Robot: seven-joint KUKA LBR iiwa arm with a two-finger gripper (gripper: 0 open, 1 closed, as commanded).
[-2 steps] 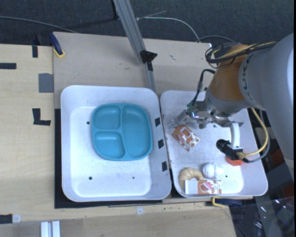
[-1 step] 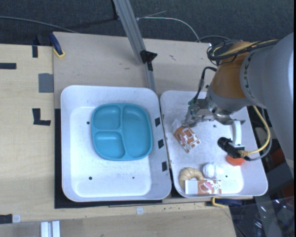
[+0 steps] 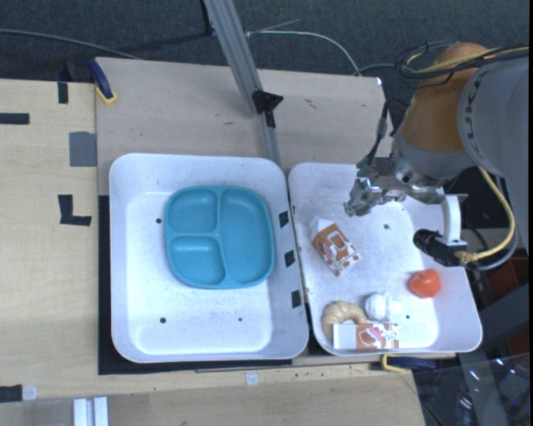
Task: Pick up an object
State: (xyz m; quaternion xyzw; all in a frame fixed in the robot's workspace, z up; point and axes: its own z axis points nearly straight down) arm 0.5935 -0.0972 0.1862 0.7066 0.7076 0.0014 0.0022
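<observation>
Two white bins [image 3: 124, 264] side by side on a tan bench [image 3: 35, 238]; fingers' [image 3: 360, 201] state unclear.

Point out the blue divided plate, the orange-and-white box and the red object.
blue divided plate [image 3: 220, 236]: camera view, on the ridge between its compartments.
orange-and-white box [image 3: 335, 248]: camera view, middle of its top face.
red object [image 3: 424, 283]: camera view, its centre.
</observation>
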